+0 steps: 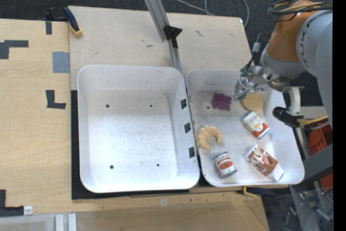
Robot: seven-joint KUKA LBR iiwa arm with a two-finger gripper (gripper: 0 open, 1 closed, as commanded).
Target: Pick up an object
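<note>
Five small items in the right white plastic bin point(300, 157), among them a knobbly purple grape bunch point(221, 101). Just beside it, the metal two-finger gripper point(241, 90). Grip state impossible to tell.

Croissant point(208, 136) left of can point(224, 164)

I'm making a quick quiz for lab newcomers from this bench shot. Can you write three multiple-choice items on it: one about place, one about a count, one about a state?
1. Where does the croissant lie?
A. left bin
B. right bin
C. on the bench

2. How many objects lie in the right bin?
A. three
B. eight
C. six

3. How does the gripper stand?
A. low over the right bin's far side, between the purple object and the tan round object
B. over the left bin
C. beyond both bins

Answers: 1 B, it rests near that bin's left wall. 2 C, counting shows six. 3 A, its tip sits between those two.
</note>
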